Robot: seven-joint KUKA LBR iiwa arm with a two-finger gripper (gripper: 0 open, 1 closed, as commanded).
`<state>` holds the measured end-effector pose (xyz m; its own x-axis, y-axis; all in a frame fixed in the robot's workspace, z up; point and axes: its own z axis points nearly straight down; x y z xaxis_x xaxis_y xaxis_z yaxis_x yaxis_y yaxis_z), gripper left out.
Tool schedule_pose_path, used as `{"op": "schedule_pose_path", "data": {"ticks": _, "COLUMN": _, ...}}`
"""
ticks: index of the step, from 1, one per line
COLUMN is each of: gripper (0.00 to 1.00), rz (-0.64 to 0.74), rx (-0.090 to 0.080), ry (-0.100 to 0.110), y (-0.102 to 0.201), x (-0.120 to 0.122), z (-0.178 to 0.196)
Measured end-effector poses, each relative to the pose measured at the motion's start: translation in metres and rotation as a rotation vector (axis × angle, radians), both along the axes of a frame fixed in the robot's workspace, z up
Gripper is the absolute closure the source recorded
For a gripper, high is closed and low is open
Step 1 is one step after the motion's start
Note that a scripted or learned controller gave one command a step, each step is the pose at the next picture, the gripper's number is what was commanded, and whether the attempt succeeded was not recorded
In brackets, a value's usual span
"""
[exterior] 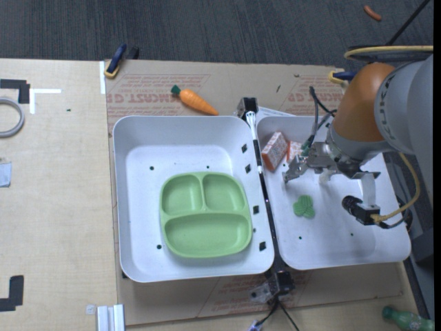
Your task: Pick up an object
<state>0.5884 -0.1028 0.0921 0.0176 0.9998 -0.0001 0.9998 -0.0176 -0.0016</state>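
At the near edge of the bench, a green bottle-like thing [406, 316] lies at the right corner, off the cardboard. Beyond it sit the two bins side by side. The left bin [131, 254] holds a green divided plate [204, 214], three compartments, lying flat in the middle. In the right bin [344, 250], a small green leafy toy [304, 207] rests on the white floor, apart from everything else. Just above it hangs the gripper [295, 170], its metal fingers pointing left and down with a narrow gap between them and nothing held there. Near the gripper, against the bin's left wall, stands a red and white box [274, 149], tilted. Farther back, outside the bins on the cardboard, lies a toy carrot [194, 101], and at the far left corner a blue clip [115, 60].
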Motion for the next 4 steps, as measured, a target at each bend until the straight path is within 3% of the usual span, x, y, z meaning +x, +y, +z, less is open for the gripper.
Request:
{"op": "schedule_pose_path", "data": {"ticks": 1, "gripper": 0.0, "rz": -0.044, "rx": -0.001, "ry": -0.001, "y": 0.074, "x": 0.014, "z": 0.1}}
{"op": "schedule_pose_path", "data": {"ticks": 2, "gripper": 0.0, "rz": 0.044, "rx": 0.0, "ry": 0.0, "y": -0.002, "x": 0.006, "z": 0.005}}
{"op": "schedule_pose_path", "data": {"ticks": 3, "gripper": 0.0, "rz": 0.167, "rx": -0.001, "ry": -0.002, "y": 0.085, "x": 0.026, "z": 0.1}}
{"op": "schedule_pose_path", "data": {"ticks": 4, "gripper": 0.0, "rz": 0.429, "rx": -0.001, "ry": -0.002, "y": 0.032, "x": -0.001, "z": 0.1}}
